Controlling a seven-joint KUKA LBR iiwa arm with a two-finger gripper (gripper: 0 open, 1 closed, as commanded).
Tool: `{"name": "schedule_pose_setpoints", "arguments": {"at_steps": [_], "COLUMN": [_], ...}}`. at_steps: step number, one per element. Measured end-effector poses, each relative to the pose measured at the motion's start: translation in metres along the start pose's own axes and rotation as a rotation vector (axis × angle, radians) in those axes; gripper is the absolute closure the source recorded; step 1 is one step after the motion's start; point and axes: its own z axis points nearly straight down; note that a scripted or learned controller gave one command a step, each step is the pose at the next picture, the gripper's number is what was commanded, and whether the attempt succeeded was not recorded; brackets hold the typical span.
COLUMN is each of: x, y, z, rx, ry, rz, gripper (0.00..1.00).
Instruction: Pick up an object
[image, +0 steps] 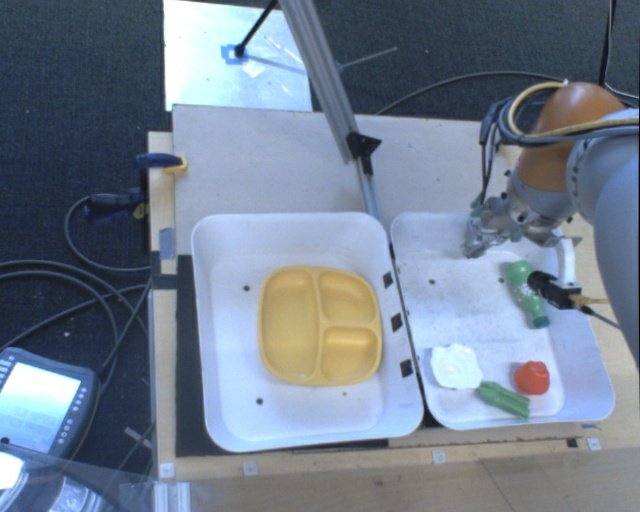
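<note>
Green bottle (524, 290) lies in right bin (440, 240), near its far-right side, just beside and below the claw (487, 238). Claw sits low at the bin's far edge, nothing visibly between its fingers; opening width can't be told. White piece (456, 366), green pod (504, 399), red item (532, 377) lie near the front edge, well apart from it.

The arm (600, 150) is cut off by the edge at 3 o'clock. The claw (487, 238) is too small to read its fingers. The handheld screen (35, 400) at 8 o'clock is cropped.
</note>
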Motion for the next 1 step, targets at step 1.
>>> {"name": "schedule_pose_setpoints", "arguments": {"at_steps": [1], "x": [0.003], "y": [-0.0032], "z": [-0.0634], "rx": [-0.003], "ry": [0.002], "rz": [0.001], "gripper": [1.0]}}
